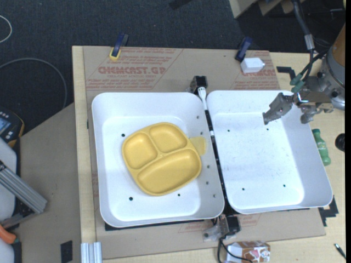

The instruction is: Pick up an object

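Yellow divided plate (162,158) sits in the left bin (104,108), roughly centered, three compartments facing up, rotated a bit off the bin's axes. A small yellow bit pokes out from under its right edge, can't tell what it is. Pincer (290,109) hovers over the upper right corner of the right bin (263,201), well apart from the plate. One dark finger (274,111) angles down-left, the other sits nearer the wrist; they look spread with nothing between them, so open and holding nothing. Green object (321,146) lies on the tabletop (164,64) just beside the right bin's right rim. Blue clamps at the board's top edge
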Motion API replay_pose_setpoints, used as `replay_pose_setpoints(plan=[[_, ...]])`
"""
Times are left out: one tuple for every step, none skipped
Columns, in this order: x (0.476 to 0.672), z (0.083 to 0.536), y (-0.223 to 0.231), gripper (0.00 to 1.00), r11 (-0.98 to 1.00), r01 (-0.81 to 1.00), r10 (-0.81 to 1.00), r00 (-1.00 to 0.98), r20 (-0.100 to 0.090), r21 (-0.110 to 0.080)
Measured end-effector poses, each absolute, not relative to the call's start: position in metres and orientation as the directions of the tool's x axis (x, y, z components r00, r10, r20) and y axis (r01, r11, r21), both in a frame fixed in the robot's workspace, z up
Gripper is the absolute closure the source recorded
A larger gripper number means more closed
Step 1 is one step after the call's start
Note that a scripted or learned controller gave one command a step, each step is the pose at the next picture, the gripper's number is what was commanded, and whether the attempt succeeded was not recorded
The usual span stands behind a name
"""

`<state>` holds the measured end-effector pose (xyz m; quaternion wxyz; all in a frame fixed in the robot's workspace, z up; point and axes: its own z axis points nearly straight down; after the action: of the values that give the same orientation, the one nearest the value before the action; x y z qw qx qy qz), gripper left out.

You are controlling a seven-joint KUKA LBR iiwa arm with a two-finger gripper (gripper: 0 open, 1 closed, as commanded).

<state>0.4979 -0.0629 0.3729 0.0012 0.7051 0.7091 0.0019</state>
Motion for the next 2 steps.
replay_pose_setpoints(plan=[[0.4793, 0.4405, -0.0008, 0.00, 0.008, 1.000, 1.000, -0.008, 0.001, 0.010], [0.4806, 0.4474, -0.0044, 1.00, 0.002, 1.000, 1.000, -0.002, -0.001, 0.006]])
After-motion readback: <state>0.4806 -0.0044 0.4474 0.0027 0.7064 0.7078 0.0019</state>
